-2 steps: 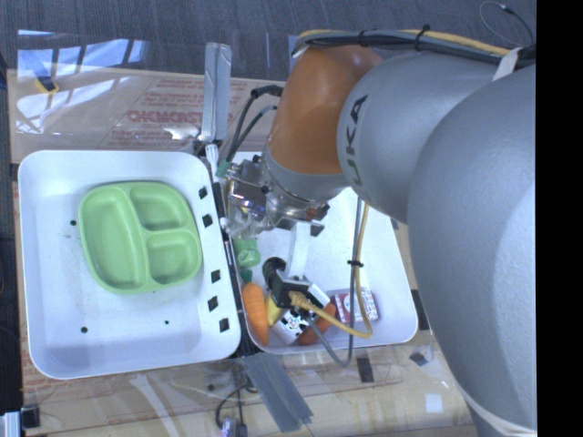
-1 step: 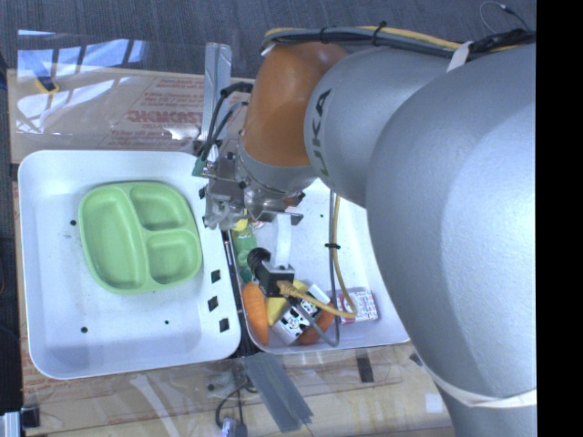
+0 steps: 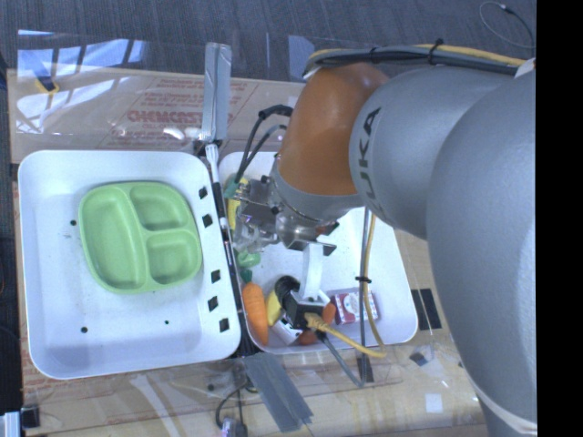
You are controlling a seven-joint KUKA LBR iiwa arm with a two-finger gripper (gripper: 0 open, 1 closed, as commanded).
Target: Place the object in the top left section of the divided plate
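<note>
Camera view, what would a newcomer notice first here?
The big grey arm with its orange band looms from the right, bent over the right bin. A bright green divided plate lies in the left bin, and an orange carrot sits at the right bin's near-left corner.

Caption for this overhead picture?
Arm over the right bin, by a carrot; the green plate sits in the left bin.

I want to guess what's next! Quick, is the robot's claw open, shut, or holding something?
Gripper: cannot be told; it hangs low over the right bin, its state hidden.
</note>
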